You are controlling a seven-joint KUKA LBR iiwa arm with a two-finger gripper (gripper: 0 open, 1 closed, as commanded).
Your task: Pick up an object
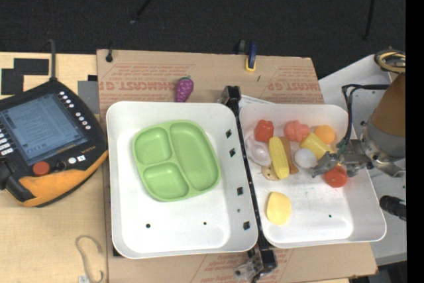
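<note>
Red print shows on the cardboard sheet (278, 79) under both bins, seen upside down and too broken to read with confidence. The left bin (172, 235) holds a green divided plate (175, 160) set toward its upper left, leaving open white floor along the bin's lower edge and right side. The right bin (318, 225) is crowded in its upper half: a red pepper (264, 130) nearest the divider between the bins, a corn cob (278, 156) just below and right of it lying on a tan piece, a pale clear item (258, 151) left of the corn, a pink toy (296, 130), a yellow block (313, 143), an orange (324, 134) and a white ball (304, 158). A lemon (278, 207) lies alone below the corn with free floor around it; the bin's lower right corner is open. The gripper (329, 166) reaches in over the bin's right rim, low beside a red tomato (336, 176) that sits just under it; whether the fingers are wide or narrow cannot be told. A purple grape bunch (184, 89) rests on the cardboard above the left bin, and a control tablet (46, 136) lies on the table (40, 235) to its left.
</note>
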